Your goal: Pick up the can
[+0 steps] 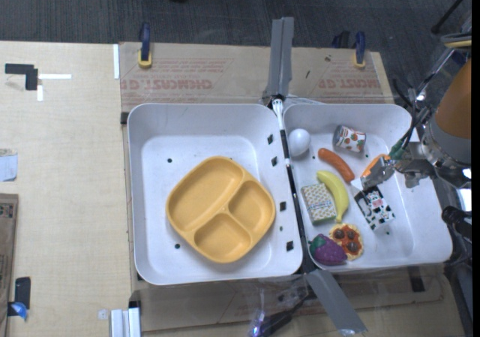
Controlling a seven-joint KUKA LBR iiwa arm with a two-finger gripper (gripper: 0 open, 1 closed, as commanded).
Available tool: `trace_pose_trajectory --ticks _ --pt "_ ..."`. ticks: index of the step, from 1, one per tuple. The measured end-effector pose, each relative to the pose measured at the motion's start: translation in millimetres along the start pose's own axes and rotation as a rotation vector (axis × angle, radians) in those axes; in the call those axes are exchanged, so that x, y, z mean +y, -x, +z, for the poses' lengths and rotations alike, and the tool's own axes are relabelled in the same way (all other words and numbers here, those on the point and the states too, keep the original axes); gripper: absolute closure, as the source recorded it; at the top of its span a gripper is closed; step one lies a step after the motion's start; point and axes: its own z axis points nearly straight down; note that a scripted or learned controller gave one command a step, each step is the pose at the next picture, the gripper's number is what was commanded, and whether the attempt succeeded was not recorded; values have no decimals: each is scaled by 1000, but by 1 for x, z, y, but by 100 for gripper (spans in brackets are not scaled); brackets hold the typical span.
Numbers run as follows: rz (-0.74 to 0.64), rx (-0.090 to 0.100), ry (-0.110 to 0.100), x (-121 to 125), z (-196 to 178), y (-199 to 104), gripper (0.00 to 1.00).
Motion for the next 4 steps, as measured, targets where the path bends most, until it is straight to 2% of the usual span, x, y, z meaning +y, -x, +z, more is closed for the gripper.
trace_pose_trajectory --ticks 1,2,3,4 --pt "36 0 1 59 100 7 0" --pt "75 -1 2 134 95 2 0" --pt "115 -1 4 151 110 8 0" --pt "-62 -1 3 107 110 -11 0"
